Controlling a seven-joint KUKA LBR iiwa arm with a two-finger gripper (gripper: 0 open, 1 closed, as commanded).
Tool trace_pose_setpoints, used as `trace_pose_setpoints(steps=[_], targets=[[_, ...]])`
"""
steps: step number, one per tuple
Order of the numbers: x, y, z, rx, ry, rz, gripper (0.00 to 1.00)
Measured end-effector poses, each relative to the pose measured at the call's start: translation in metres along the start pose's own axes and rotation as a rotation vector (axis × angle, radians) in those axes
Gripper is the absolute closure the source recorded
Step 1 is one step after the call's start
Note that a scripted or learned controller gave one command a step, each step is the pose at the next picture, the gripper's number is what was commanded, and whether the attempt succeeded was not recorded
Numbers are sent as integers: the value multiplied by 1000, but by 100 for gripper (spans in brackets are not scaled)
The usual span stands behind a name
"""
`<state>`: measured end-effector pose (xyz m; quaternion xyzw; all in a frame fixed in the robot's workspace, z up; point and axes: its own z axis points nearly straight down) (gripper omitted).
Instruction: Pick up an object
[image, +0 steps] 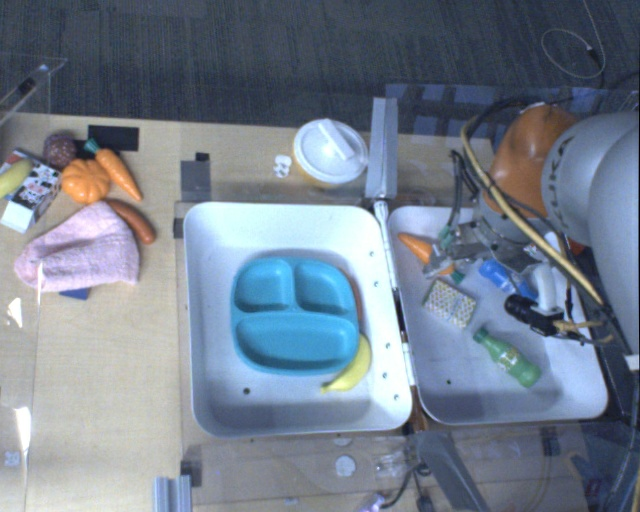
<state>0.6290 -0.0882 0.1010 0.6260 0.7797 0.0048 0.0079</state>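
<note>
My gripper (452, 250) hangs low over the back left part of the right bin (560, 400). An orange toy carrot (413, 244) lies just to its left, close to the fingertips; I cannot tell whether they touch. In front of the gripper lies a speckled rectangular block (449, 302). A small blue object (495, 275) sits right beside the gripper, partly hidden by it. A green bottle (507, 358) lies on its side nearer the bin's front.
The left bin (205, 300) holds a blue divided plate (295, 312) with a yellow banana (352, 370) at its front right corner. A white lidded cup (330, 150) stands behind the bins. A pink cloth (80, 252) and toy vegetables (95, 178) lie on the bench at far left.
</note>
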Motion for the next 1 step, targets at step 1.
trace_pose_setpoints(steps=[1], targets=[[33, 44, -85, 12, 4, 142, 100]])
